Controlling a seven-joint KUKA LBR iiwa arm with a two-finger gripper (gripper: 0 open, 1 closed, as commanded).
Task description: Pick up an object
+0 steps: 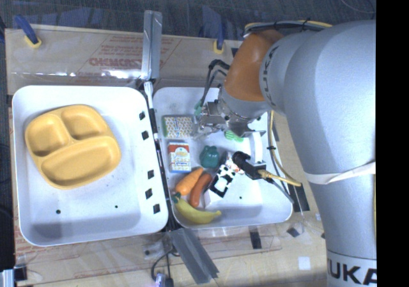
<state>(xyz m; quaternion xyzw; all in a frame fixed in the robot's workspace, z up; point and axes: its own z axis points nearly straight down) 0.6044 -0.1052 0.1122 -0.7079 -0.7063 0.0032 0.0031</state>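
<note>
approach step: tool [209,118], grip state impossible to tell, low over the right bin [271,206] toward the tabletop's far edge, beside a speckled packet [178,126]; next, descend and grasp.

Plate [71,144] in left bin [38,222]; banana [195,215] in right bin [268,212].

We count two shallow white bins: the left bin [38,215] and the right bin [268,209]. In the left one we see one yellow divided tray [71,144]. In the right we count one banana [195,213], one carrot [187,181], one small red-and-white packet [179,156], one speckled green packet [178,126], one dark teal object [209,156] and one black-and-white patterned block [223,178]. We also count one arm [319,107].
</note>
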